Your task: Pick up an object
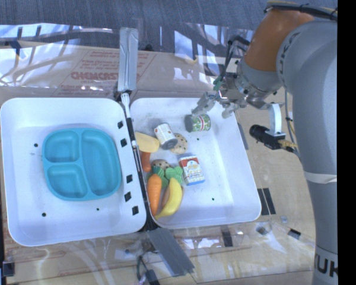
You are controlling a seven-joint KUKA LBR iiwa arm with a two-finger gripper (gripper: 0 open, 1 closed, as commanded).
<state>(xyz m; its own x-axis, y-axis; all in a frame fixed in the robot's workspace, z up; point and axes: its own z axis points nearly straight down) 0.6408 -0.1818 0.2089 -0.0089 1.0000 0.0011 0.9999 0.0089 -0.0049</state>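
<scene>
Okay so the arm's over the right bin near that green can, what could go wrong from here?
1. The green can lies on its side just below the gripper, so it may roll away when touched.
2. It sits near the right bin's far wall, leaving little room for a finger on that side.
3. The white can and cookie lie close by; a pushed can might knock them.

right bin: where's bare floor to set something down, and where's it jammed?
Free: the right bin floor's right side, from the juice carton across to the right wall, and the front right corner. The back left corner behind the white can is also bare. Crowded: the left wall, with carrot and banana packed together. The tool hovers by the green can.
</scene>
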